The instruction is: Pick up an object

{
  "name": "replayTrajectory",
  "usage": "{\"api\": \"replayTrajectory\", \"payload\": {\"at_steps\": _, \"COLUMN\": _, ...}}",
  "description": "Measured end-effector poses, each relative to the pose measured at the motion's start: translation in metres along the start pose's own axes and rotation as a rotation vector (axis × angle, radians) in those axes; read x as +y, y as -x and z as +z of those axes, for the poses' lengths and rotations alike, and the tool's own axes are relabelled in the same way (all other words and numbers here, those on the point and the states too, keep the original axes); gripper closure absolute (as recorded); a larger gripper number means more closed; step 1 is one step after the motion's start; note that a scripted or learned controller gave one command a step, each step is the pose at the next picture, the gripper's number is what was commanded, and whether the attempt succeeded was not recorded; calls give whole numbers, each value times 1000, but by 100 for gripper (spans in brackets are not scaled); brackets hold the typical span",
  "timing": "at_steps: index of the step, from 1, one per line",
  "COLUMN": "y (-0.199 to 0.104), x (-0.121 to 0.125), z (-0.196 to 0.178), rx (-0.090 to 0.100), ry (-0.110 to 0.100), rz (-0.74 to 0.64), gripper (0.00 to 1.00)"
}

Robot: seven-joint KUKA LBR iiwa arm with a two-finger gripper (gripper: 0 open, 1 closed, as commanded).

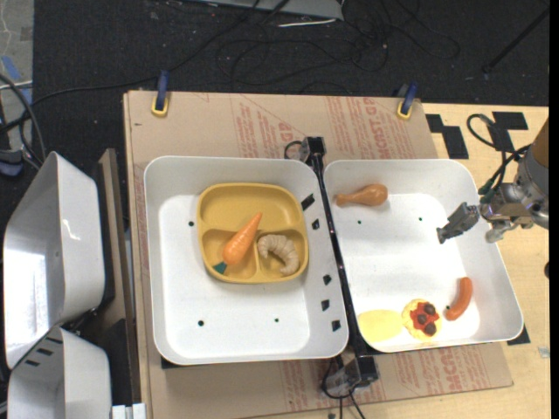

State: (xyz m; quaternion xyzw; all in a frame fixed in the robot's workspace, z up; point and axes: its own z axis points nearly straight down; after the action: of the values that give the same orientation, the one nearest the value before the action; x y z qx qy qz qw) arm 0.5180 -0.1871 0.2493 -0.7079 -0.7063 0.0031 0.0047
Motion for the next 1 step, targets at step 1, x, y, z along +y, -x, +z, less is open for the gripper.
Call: {"api": "replayTrajectory", "payload": {"at_steps": 1, "y": 0, "x": 2, "z": -6, "rx": -3, "ry": 11, "rz": -3, "gripper": 0}}
